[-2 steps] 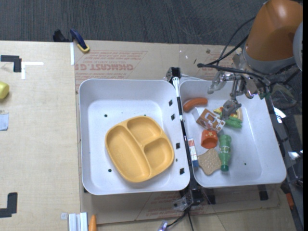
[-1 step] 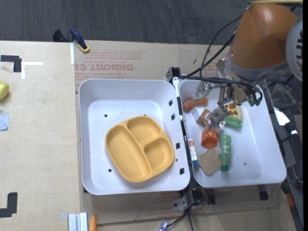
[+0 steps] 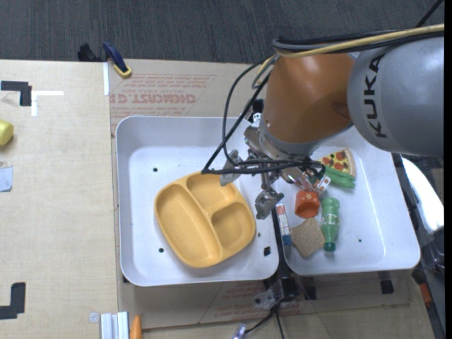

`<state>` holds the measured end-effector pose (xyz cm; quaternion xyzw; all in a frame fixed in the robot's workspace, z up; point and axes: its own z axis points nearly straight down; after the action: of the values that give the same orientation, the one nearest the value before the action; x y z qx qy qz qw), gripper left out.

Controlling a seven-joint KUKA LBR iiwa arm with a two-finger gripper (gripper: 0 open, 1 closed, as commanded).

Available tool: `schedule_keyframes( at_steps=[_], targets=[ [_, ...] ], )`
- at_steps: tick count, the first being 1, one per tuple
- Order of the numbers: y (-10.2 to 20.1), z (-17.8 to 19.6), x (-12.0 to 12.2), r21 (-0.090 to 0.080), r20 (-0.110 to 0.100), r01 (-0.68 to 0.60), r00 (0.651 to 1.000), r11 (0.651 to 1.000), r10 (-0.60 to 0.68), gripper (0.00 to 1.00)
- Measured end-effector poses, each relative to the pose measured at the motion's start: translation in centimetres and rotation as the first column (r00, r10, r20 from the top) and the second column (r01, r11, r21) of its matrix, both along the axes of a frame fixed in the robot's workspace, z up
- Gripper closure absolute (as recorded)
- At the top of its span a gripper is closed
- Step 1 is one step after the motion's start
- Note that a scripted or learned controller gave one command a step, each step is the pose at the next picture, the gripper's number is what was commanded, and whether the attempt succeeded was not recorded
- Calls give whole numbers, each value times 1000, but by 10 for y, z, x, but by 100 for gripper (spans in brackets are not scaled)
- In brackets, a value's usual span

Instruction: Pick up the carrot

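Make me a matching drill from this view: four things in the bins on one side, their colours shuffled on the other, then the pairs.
Things:
1. divided plate
2. bottle
3. small cup
4. slice of bread

Colours:
A. green
B. brown
C. yellow
D. orange

Pairs: 1-C, 2-A, 3-D, 4-B

Arm (image 3: 318, 90) over bins (image 3: 134, 210); yellow tray (image 3: 201, 221) in left
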<state>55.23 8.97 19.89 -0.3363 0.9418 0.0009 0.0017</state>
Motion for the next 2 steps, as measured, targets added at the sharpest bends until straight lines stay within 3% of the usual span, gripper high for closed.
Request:
schedule_keyframes(
  at_steps=[1, 2],
  targets=[
    [31, -100, -29, 2, 21, -223, 975, 975, 223, 0],
    [39, -95, -31, 18, 20, -229, 973, 973, 228, 100]
  ],
)
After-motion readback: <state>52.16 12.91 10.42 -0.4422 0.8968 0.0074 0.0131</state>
